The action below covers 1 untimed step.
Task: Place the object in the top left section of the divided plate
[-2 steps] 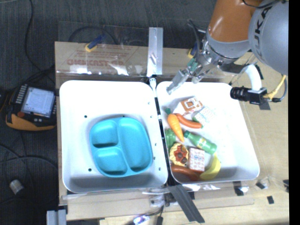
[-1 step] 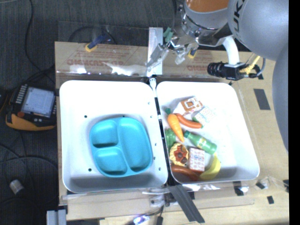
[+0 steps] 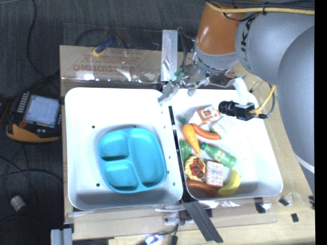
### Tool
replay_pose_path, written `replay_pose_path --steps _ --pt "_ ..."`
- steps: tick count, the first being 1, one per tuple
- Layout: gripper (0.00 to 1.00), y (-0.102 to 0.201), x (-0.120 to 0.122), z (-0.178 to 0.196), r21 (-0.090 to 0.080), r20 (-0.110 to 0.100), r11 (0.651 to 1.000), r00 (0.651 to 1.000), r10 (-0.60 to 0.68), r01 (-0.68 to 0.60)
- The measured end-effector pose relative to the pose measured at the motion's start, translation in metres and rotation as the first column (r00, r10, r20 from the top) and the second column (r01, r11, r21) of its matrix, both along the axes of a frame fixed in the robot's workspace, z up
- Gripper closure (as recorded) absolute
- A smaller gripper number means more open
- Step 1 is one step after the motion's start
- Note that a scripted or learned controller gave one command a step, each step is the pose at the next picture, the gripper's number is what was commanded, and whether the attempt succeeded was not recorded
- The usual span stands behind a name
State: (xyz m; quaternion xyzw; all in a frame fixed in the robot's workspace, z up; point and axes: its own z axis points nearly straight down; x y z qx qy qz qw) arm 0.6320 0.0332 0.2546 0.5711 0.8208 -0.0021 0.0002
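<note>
Looming large at the upper right, the grey arm (image 3: 286,45) with its orange band (image 3: 219,19) is reaching over the far rim of the bins. Its claw (image 3: 173,88) is hanging above the seam between the two bins, near their back edge — whether it is parted or closed cannot be told, and nothing is showing in its grip.

The left bin (image 3: 82,106) is holding the blue divided plate (image 3: 132,158), which is sitting flat near the bin's middle.

The right bin (image 3: 265,157) is carrying the cluster of toy foods — a carrot (image 3: 191,137), a red sausage (image 3: 206,133), a green bottle (image 3: 220,155), a banana (image 3: 233,182), a small carton (image 3: 214,173) and a printed box (image 3: 208,114) — all lying close together, well apart from the plate. A handheld device (image 3: 37,115) is lying on the floor to the left of the bench.
</note>
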Motion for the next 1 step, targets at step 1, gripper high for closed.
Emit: replay_pose_path --steps 1 --pt "0.00 0.0394 0.0339 0.0095 0.001 0.001 1.000 1.000 -0.023 0.023"
